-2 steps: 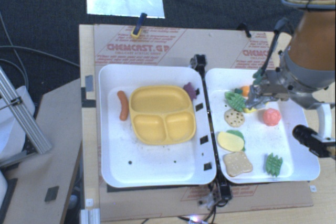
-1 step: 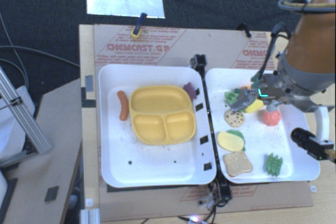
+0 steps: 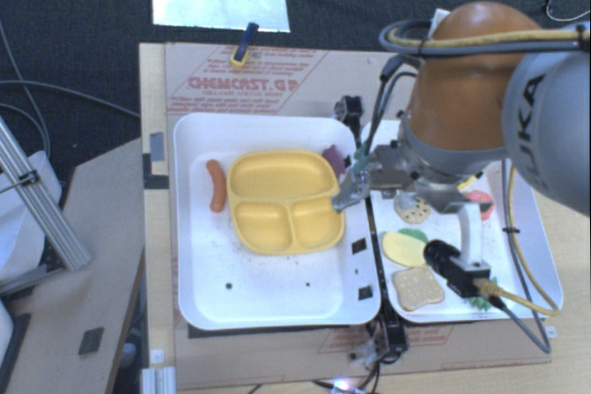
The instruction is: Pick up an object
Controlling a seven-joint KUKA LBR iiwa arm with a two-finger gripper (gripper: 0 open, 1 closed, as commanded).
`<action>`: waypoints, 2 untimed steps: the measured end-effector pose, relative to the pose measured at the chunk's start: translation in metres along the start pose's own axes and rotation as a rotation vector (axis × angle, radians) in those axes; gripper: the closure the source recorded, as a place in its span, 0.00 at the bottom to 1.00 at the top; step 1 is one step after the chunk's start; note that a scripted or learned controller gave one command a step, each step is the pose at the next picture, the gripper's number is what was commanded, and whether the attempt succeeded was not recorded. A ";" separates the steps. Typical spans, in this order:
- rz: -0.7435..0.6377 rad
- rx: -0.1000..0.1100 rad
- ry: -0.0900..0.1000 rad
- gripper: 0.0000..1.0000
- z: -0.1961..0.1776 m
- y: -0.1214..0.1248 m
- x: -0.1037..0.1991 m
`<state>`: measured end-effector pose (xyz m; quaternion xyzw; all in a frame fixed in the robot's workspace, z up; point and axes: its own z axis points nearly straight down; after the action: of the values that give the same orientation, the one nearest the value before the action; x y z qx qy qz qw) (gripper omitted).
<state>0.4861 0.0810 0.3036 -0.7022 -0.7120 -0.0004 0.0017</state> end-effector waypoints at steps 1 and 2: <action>0.006 -0.018 0.002 0.00 -0.126 0.002 0.017; 0.002 -0.002 -0.001 0.00 -0.105 0.001 0.093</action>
<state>0.4859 0.1740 0.4093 -0.7029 -0.7113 -0.0009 0.0007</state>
